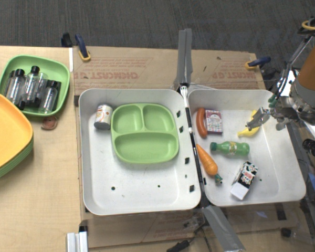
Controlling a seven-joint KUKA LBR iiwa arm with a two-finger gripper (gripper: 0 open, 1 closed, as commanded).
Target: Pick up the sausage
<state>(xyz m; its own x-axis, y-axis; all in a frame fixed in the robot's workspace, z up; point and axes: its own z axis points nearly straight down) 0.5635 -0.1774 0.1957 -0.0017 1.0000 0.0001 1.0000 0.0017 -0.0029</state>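
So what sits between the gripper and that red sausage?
In the camera view, a small pink box lies between the gripper and the red sausage; a yellow banana sits just below the gripper.

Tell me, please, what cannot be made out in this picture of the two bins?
- Gripper, camera view: too small and blurred to judge its state.
- Banana: partly covered by the gripper.
- Sausage: its right side is hidden behind the small box.
- Box print: too small to read.
- Arm: cut off by the right edge.

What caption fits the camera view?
End effector over the right bin near a banana; sausage lies by the left wall.
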